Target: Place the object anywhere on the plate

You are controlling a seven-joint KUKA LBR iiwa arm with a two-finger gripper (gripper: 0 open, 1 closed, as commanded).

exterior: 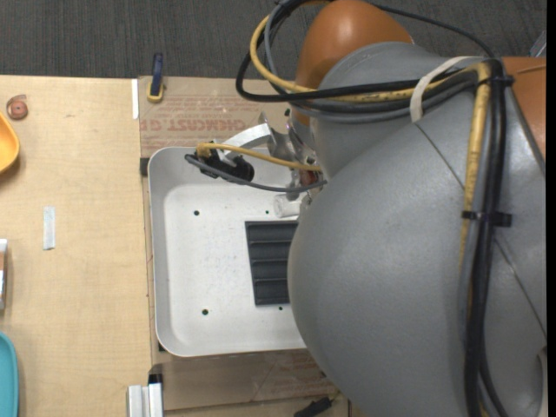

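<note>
Bulky grey arm (417,233) overhung shallow white plastic bin (187,320), likely mid-reach | claw state: cannot tell | plate unidentifiable

Grey arm (417,233) with orange band (347,24) — white bin (187,259), black ribbed block (269,263), yellow-and-black cables (261,50).

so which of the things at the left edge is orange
The curved orange piece at the upper left edge; the one at the bottom left corner is teal.
</note>
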